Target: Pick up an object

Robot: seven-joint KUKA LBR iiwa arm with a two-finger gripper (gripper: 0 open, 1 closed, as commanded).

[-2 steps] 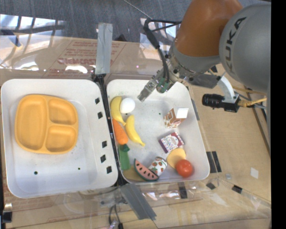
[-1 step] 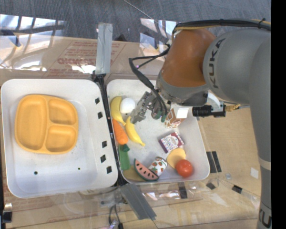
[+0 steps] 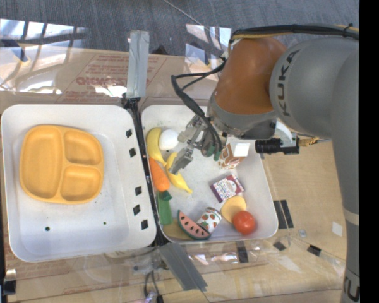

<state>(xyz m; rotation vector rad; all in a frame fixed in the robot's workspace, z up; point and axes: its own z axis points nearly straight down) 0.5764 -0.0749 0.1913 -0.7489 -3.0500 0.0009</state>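
My gripper hangs in the upper left part of the right bin, with its fingers apart and nothing visibly between them. Right beside it are a white egg and a yellow banana. A second yellow banana piece lies just under the lower fingertip. Along the bin's left wall an orange carrot lies above a green vegetable. The grey and orange arm covers the bin's upper right corner.
The right bin also holds a small carton, a purple-and-white packet, a yellow fruit, a red tomato, a watermelon slice and a patterned piece. The left bin holds a yellow divided tray.
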